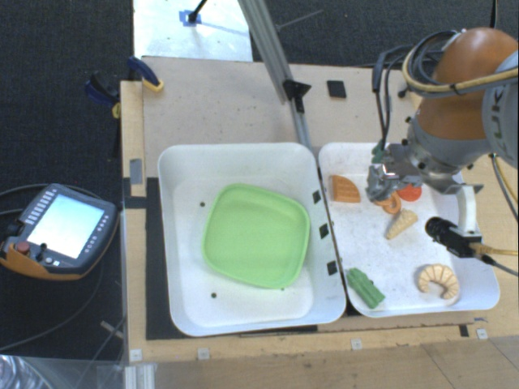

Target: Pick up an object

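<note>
A green plate (pixel 256 235) lies in the left bin (pixel 182 217). In the right bin (pixel 478 294), a green block (pixel 365 287) sits at seven o'clock, an orange wedge (pixel 345 189) at ten, a croissant (pixel 438 279) at five. The gripper (pixel 384 191) hangs low near eleven (finger state impossible to tell), just over a small orange piece (pixel 392 205).

Bright, even overhead light — both white bins (pixel 243 164) nearly wash out, their rims glaring. Shadows are soft and short beneath the green plate (pixel 256 235). Focus is fairly sharp at centre; the dark floor loses detail — slight grain throughout.
</note>
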`<control>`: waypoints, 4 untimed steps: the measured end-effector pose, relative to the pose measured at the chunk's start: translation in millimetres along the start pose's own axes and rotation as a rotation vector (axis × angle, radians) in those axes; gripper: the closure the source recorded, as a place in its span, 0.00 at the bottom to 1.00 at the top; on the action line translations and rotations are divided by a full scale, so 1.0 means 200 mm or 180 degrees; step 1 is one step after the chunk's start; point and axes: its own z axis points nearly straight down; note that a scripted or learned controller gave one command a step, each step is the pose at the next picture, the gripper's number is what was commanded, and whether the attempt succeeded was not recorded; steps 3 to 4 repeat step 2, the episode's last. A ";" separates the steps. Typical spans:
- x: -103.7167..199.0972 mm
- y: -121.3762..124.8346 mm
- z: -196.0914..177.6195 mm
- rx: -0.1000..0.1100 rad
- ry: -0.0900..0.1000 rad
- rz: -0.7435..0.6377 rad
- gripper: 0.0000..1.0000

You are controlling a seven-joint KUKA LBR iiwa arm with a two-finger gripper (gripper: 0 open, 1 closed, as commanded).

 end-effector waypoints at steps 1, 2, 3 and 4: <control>0.26 0.02 -0.02 -0.0002 0.0001 -0.0003 1.00; 0.52 0.08 -0.03 -0.0003 0.0001 -0.0001 1.00; 0.52 0.08 -0.03 -0.0003 0.0001 -0.0001 1.00; 0.52 0.08 -0.03 -0.0003 0.0001 -0.0001 1.00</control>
